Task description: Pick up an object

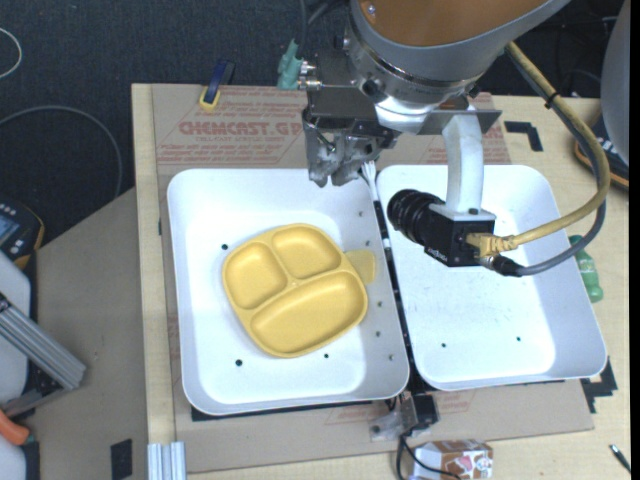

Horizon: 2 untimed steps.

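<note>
Robotics lab or test bench: a grey industrial arm with an orange band hangs over two shallow white plastic bins set on a brown cardboard-covered bench top. Around the bins: loose black cables on dark carpet to the left, a yellow hose and a black camera module over the right bin, aluminium extrusion at the left edge.

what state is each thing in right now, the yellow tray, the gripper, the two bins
yellow divided tray: lying flat, right side up, in the left bin, turned at a slant, not held
gripper: over the back edge of the left bin, apart from the tray, nothing seen between its fingers
left bin: holds the tray
right bin: camera on a white bracket hangs over it
</note>
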Available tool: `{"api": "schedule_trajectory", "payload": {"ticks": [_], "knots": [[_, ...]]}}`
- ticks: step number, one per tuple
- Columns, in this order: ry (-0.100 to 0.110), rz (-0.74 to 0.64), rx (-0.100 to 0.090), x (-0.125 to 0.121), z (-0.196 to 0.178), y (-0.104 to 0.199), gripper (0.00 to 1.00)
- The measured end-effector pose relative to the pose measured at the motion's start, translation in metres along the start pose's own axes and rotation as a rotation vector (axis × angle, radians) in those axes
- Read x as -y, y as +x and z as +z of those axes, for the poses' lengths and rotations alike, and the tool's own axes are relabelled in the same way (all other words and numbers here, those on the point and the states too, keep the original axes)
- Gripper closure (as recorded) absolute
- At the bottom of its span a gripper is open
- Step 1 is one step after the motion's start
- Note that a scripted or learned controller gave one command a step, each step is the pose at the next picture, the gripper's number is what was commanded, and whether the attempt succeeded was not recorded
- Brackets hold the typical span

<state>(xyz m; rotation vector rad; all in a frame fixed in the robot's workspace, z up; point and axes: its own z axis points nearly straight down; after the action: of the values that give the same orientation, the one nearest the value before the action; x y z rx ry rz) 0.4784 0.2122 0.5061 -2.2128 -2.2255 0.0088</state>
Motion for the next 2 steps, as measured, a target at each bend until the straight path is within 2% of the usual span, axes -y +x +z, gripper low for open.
{"api": "schedule_trajectory", "payload": {"ticks": [1,2], "knots": [[-0.01,0.004,-0.004,-0.001,-0.031,0.007,1.0],[-0.004,0.012,-0.001,0.0,-0.029,-0.05,1.0]]}}
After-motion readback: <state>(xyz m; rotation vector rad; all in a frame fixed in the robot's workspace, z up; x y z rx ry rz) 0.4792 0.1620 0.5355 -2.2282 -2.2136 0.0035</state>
